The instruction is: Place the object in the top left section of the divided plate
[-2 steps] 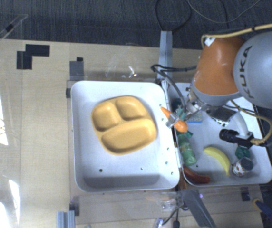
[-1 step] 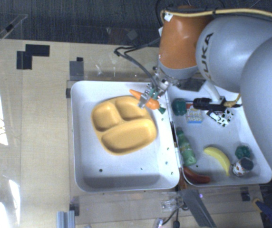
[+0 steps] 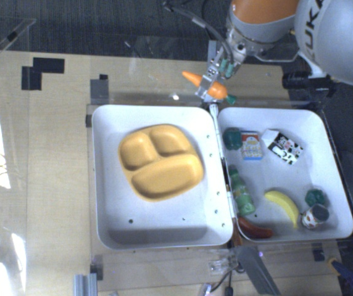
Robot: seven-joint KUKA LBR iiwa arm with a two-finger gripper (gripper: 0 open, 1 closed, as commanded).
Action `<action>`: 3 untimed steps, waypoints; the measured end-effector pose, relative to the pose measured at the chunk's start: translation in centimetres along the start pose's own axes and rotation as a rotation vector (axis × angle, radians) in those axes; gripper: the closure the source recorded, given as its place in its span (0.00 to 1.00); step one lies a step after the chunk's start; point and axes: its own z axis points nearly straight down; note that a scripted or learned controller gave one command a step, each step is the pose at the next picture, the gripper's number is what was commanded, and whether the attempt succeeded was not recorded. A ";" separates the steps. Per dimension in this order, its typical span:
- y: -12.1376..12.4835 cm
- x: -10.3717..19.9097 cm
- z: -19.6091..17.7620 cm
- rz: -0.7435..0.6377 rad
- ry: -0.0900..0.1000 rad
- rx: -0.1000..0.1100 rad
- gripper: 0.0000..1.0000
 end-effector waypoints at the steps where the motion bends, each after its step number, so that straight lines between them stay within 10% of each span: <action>1: -3.3 3.4 -9.8 0.034 0.000 0.001 1.00; 2: -9.1 5.1 4.7 0.226 0.004 0.006 1.00; 3: -0.1 2.2 -2.6 0.136 0.001 0.002 1.00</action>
